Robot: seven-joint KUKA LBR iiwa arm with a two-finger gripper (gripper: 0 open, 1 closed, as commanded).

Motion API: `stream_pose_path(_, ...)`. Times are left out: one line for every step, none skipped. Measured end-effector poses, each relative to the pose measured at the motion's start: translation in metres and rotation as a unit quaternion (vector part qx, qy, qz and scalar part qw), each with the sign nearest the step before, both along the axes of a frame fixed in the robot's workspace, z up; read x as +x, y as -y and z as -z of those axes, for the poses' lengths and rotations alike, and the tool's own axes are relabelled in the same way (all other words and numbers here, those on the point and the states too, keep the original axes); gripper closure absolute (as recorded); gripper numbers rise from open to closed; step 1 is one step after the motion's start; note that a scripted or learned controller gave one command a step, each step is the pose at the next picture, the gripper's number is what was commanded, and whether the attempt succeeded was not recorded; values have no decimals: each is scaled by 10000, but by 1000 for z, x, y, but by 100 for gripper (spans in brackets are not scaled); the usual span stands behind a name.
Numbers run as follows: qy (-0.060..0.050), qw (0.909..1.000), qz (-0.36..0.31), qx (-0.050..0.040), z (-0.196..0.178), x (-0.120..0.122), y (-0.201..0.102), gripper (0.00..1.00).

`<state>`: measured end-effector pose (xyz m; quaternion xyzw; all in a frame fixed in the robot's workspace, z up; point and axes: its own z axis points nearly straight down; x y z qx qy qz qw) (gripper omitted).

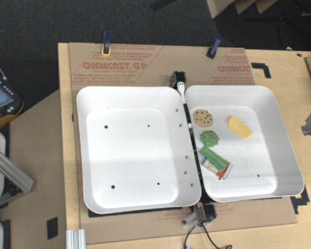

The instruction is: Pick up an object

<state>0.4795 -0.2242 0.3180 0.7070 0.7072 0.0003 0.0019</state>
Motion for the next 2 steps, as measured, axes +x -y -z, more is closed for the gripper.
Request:
stream_pose_path(22,10000,-20,-3,-41,1,-32,100)
stream_pose_path(-34,10000,19,11,-6,-1,2,100)
